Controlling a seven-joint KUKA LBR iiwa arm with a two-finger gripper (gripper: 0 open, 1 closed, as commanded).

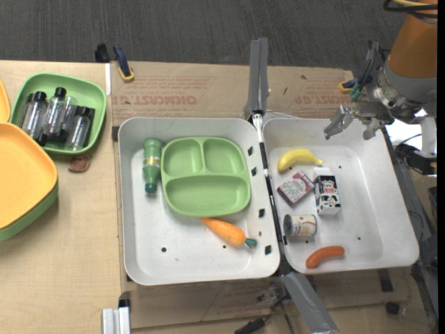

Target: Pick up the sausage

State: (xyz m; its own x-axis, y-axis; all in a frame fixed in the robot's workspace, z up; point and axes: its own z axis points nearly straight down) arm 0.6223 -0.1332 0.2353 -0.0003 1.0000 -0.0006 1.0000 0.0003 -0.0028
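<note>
— Wooden bench bears two shallow white bins; where's the sausage?

— Orange-red sausage lies loose by the right bin's near edge; two-finger gripper hovers over its far edge, fingers spread, pinching nothing, well apart.

Dark grey carpet behind wooden bench

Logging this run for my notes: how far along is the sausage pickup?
Nothing looks done yet. The sausage lies on the floor of the right bin, near its front edge. The end effector is over the bin's far rim, well away from the sausage. Reaching it, gripping and lifting are all left.
</note>
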